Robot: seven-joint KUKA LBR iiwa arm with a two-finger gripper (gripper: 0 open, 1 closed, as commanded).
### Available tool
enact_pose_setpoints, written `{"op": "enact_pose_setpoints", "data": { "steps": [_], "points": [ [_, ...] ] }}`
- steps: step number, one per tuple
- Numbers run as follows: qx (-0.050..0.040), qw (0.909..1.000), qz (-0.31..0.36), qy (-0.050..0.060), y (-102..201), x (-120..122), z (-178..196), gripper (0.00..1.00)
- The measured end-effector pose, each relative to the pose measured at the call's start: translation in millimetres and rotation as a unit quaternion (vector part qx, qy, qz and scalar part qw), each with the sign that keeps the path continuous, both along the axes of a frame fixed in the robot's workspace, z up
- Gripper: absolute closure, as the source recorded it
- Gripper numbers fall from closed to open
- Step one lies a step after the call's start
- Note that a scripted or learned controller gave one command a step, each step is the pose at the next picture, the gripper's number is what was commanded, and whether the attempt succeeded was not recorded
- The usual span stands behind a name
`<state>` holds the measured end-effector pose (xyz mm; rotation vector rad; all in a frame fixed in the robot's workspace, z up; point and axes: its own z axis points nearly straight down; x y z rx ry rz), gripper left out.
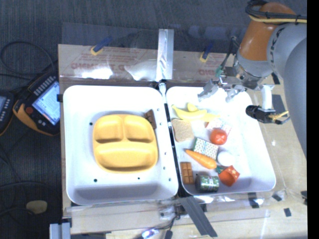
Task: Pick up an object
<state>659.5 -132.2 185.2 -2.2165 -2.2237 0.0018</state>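
Observation:
The right bin (pixel 259 148) holds several toy foods: a banana (pixel 189 112), a bread slice (pixel 182 130), a tomato (pixel 218 136), a carrot (pixel 201 158), a teal patterned box (pixel 205 147), a white egg (pixel 225 158), a chocolate bar (pixel 187 172), a dark can (pixel 207 183) and a red pepper (pixel 228 175). My gripper (pixel 220 92) hangs over the bin's far edge, up and to the right of the banana. It is open, its fingers spread with nothing between them.
The left bin (pixel 75 133) bears a yellow divided plate (pixel 124 142), with a small brown piece (pixel 149 116) by its far right corner. A metal post (pixel 165 54) stands behind the bins' join. A handheld pendant (pixel 42 106) lies left of the bench.

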Motion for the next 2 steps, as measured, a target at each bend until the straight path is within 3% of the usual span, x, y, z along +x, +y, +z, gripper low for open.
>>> {"op": "enact_pose_setpoints", "data": {
  "steps": [1, 2],
  "points": [
    [-0.0024, 0.9999, 0.015, -0.005, -61, -76, -96, 0.0],
    [-0.0026, 0.9991, -0.042, -0.006, -38, -62, -96, 0.0]
  ]
}}
